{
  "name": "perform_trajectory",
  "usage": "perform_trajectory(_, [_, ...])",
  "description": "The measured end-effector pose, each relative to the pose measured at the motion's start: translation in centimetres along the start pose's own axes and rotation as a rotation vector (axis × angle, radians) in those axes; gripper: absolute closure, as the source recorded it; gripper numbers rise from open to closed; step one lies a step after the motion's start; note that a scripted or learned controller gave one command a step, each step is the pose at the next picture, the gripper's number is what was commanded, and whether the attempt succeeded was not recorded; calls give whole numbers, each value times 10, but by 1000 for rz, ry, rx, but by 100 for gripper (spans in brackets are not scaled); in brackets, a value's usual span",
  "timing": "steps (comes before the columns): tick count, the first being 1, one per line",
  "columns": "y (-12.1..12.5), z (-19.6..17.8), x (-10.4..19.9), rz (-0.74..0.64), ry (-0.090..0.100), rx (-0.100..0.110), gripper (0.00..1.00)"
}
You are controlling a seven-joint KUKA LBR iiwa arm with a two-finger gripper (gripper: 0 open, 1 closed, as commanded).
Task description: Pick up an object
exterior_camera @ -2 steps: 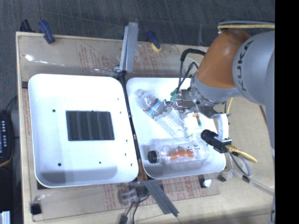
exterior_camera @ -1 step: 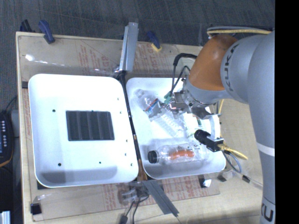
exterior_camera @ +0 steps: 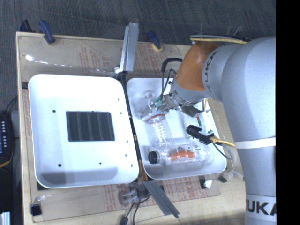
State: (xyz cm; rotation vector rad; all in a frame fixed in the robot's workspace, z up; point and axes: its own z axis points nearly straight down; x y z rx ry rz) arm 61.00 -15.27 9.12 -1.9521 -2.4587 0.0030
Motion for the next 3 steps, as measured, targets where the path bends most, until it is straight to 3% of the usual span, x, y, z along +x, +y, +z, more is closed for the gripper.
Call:
perform_trajectory(1, [1, -11, -1, -3, -1, -1, 100])
perform_trajectory(2, [54, -96, 27, 187, 0, 0, 100])
perform_trajectory(3, [44, -94, 42, 262, 2, 6, 100])
